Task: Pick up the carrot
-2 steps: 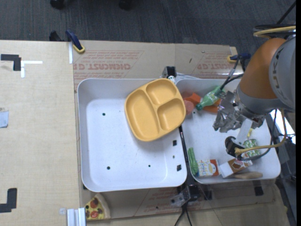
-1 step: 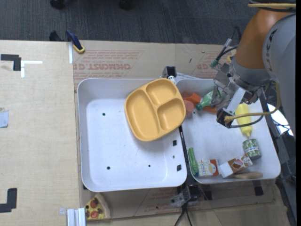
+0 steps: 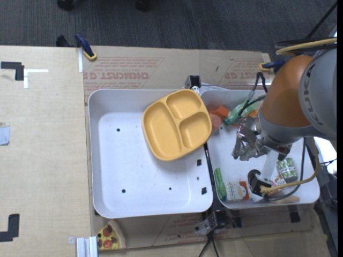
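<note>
Jaws (image 3: 245, 150) hang over the right bin (image 3: 236, 173), dark metal under the grey arm's (image 3: 316, 90) orange band (image 3: 284, 92); from my seat I cannot tell whether they are spread or pressed together, since the wrist covers them from above. Nothing shows between them.

What I take for the carrot (image 3: 218, 112) lies at the far left corner of the right bin, an orange wedge with a paler, pinkish end, partly tucked under the rim of the yellow plate (image 3: 176, 124). It sits apart from the jaws, up and to the left of them.

That plate is smooth plastic with three compartments and rounded corners, tilted and resting across the wall between the two bins, most of it over the left bin (image 3: 139, 186). Both bins are shallow, glossy white, with rounded corners and small dark dots on the floor.

Beside the carrot lies a green leafy item (image 3: 239, 111), half under the arm. Near the front wall of the right bin I see a green stick shape (image 3: 218, 182), a small printed carton (image 3: 236, 190) and a green-labelled packet (image 3: 286, 169). A pizza slice toy (image 3: 109, 238) rests on the desk (image 3: 43, 159) outside the left bin's near corner.

Open floor shows in the middle of the right bin, between the carrot and the front clutter.
</note>
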Action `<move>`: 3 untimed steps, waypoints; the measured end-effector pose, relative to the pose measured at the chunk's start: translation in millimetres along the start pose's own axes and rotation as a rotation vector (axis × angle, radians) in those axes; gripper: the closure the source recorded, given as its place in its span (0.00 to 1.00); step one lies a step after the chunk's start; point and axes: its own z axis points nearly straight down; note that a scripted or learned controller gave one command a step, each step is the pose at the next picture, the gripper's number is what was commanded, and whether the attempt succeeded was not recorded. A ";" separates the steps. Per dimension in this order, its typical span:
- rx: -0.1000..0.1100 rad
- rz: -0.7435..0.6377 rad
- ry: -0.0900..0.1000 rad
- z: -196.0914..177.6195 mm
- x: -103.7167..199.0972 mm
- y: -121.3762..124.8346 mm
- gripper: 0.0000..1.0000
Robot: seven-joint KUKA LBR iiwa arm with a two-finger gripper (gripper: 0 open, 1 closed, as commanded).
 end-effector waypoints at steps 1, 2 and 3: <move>-0.004 -0.056 0.002 12.8 -67.8 18.4 1.00; -0.004 -0.057 0.002 12.9 -67.6 18.4 0.00; -0.004 -0.160 0.001 9.7 -96.5 87.5 0.00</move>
